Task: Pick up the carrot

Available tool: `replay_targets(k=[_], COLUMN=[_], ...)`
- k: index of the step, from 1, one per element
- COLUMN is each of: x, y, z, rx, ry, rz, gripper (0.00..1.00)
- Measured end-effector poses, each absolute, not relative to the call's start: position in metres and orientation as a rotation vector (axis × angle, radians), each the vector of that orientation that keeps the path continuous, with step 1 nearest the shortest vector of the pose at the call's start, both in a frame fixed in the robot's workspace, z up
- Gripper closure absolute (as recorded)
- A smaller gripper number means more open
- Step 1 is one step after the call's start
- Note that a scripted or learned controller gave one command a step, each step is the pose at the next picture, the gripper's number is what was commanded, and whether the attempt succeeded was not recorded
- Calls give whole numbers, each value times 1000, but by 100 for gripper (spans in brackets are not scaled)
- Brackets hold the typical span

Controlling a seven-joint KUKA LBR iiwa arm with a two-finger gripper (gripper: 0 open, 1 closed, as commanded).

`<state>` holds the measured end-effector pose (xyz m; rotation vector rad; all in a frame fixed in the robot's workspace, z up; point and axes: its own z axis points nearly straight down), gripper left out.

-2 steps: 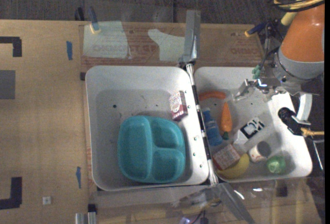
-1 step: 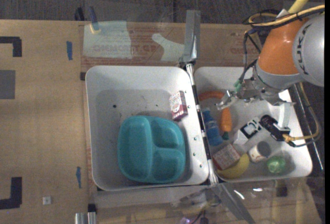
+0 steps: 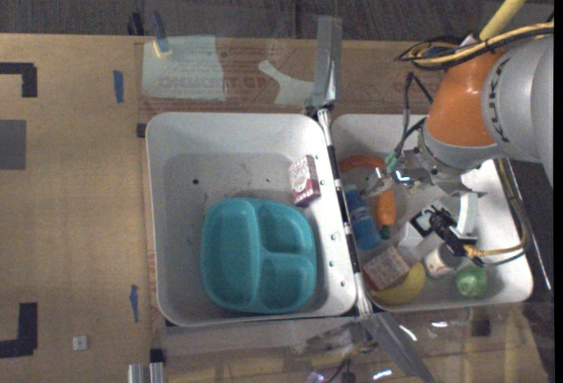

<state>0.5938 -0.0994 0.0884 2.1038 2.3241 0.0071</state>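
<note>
The carrot (image 3: 385, 208) is a short orange piece standing near the middle of the right bin (image 3: 519, 284), close to the divider. My gripper (image 3: 393, 176) hangs just above its upper end, reaching in from the grey and orange arm on the right. I cannot make out whether it touches the carrot. The carrot rests among other items, beside a blue packet (image 3: 362, 225).
The right bin also holds an orange-red round item (image 3: 359, 165), a small patterned box (image 3: 386, 267), a yellow banana (image 3: 403, 285), a green item (image 3: 471, 282) and a white cup (image 3: 437, 262). In the left bin (image 3: 176, 152) lie a teal divided plate (image 3: 259, 254) and a small pink box (image 3: 304, 180).
</note>
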Motion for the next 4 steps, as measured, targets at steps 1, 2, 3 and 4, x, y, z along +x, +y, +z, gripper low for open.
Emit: replay_targets(k=[1,2,3,4], x=[595,590,543,561], y=[-103,-96,-33,-38], z=[100,89,184,184], rx=[2106,1835,2293,2220], ry=[2313,2542,2147,2220], rz=[8,4,0,0], gripper=[100,100,100,100])
